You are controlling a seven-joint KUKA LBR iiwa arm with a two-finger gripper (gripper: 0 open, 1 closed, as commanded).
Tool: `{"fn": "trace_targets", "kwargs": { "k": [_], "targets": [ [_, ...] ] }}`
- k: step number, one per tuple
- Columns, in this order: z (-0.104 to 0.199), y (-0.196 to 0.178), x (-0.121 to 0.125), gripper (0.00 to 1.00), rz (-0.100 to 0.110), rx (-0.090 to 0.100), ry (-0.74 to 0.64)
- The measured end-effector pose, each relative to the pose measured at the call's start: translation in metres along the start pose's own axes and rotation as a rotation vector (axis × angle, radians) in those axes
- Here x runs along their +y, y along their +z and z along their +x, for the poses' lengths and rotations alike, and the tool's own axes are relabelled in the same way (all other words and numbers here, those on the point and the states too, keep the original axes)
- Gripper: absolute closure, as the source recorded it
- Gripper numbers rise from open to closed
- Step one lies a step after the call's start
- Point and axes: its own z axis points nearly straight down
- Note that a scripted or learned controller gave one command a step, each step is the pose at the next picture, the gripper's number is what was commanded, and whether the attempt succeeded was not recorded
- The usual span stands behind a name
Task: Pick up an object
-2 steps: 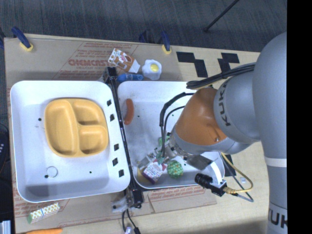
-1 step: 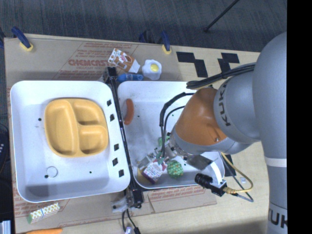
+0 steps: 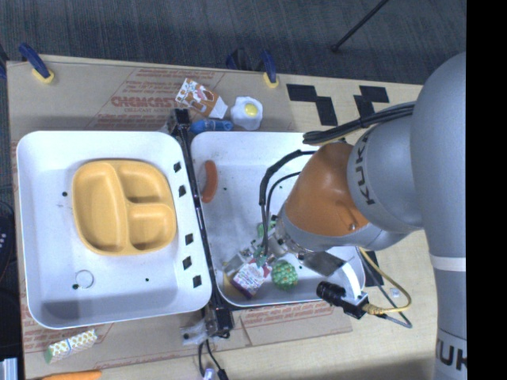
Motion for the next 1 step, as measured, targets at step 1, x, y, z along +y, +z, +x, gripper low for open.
{"fn": "trace_targets", "kwargs": {
  "k": [1],
  "targets": [
    [0.0000, 0.0000, 0.0000, 0.00, 0.000, 0.000, 0.000]
  ]
}}
